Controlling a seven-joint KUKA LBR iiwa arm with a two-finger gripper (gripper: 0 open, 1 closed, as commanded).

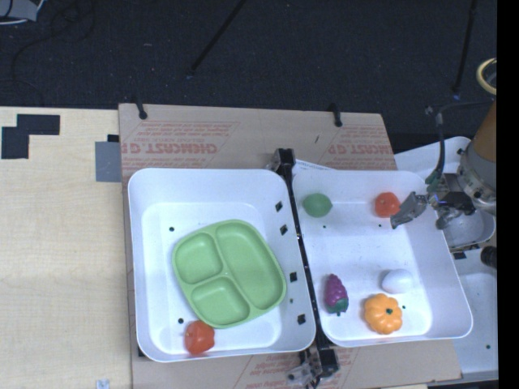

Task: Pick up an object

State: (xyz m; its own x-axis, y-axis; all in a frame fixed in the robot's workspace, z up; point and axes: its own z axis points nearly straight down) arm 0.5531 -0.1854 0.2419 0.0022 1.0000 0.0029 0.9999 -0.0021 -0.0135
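Robot lab, bins (toy food), cables

Two shallow white plastic bins sit side by side on the tabletop. The left bin holds a green three-compartment plastic tray at its middle, with a small red tomato-like ball at its near left corner. In the right bin, a round green toy lies far left, a red-orange ball far right, a purple toy eggplant near left, and a white egg-shaped piece just behind an orange toy pumpkin near right. The end effector hangs just right of the red-orange ball.
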